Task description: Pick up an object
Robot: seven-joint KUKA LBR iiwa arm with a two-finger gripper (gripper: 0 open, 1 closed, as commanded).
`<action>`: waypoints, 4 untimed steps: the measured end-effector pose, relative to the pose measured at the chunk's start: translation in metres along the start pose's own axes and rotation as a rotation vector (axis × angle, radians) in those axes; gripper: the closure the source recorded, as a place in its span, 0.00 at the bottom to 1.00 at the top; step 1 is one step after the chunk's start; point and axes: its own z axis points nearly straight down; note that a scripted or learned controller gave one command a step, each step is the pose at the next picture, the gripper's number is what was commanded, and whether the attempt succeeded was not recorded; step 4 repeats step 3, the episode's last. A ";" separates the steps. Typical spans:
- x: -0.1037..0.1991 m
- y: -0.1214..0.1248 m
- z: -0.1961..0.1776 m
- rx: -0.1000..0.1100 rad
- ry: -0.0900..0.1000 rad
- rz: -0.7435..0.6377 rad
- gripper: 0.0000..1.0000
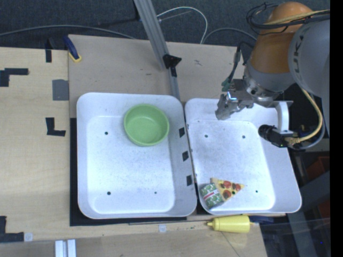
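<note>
Gripper (225,109) (finger state impossible to tell) hangs over right bin's (278,197) far rim, probably above it.

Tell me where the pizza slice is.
The pizza slice lies in the right bin, at its near left corner, beside a small green packet, with the yellow bottle just outside the rim.

The grey arm (316,47) comes in from the right side, with its orange band (273,42) high at the far right. The wrist points down and to the left. The gripper (225,110) hangs low at the end.
</note>
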 end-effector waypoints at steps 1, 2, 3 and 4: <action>0.046 0.013 0.002 0.000 -0.001 0.002 1.00; 0.100 0.019 -0.001 0.000 -0.001 0.001 1.00; 0.157 0.016 0.019 0.004 -0.001 0.001 1.00; 0.157 0.016 0.019 0.004 -0.001 0.001 1.00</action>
